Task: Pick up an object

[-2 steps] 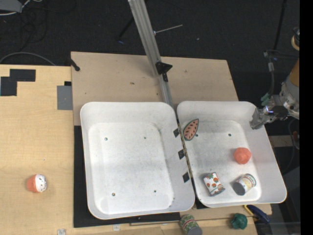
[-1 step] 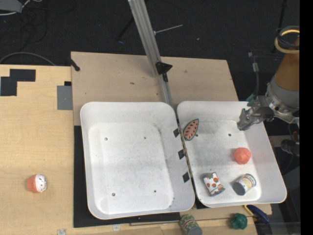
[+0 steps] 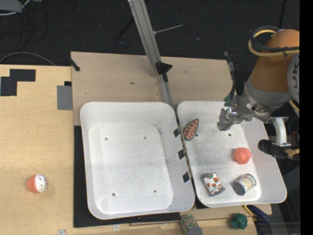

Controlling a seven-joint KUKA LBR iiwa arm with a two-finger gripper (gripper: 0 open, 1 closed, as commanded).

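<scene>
The right bin (image 3: 264, 192) holds several objects. A brown oval piece with dark spots (image 3: 190, 129) leans on the divider between the bins. A red-orange ball (image 3: 241, 155) lies mid-right. A small white box with red dots (image 3: 213, 183) and a tipped can (image 3: 244, 184) lie near the front. My gripper (image 3: 225, 121) hangs over the back of the right bin, to the right of the oval piece and up-left of the ball. I see nothing between its fingers.
The left bin (image 3: 93, 112) sits beside the right one. A metal rail (image 3: 148, 39) slants up behind the bins. A red-and-white ball (image 3: 36, 183) lies on the wooden bench at left. A green thing (image 3: 238, 221) and a can (image 3: 189, 224) lie in front of the bins.
</scene>
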